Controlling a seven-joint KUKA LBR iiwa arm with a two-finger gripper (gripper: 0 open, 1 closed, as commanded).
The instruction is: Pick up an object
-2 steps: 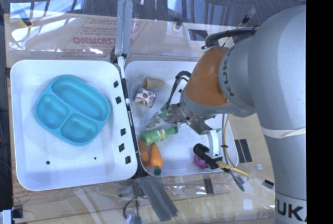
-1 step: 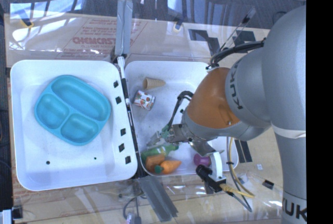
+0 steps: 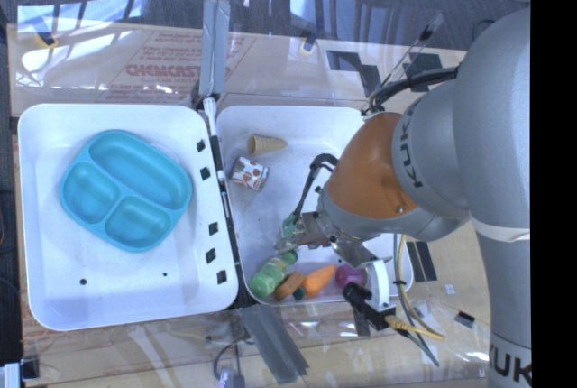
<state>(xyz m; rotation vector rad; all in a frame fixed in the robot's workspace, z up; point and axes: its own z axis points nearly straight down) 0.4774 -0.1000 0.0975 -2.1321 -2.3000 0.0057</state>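
Three-section glossy blue plate (image 3: pixel 126 189); tapered cone (image 3: pixel 266 143); smooth carrot (image 3: pixel 318 280).

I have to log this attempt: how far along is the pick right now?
Done: the arm has reached into the right bin, its gripper low over the near end.
In hand: nothing visibly; the green bottle, carrot and pink item lie on the bin floor, as do the cone and small carton.
Left: grasp and lift. The blue plate sits in the left bin.
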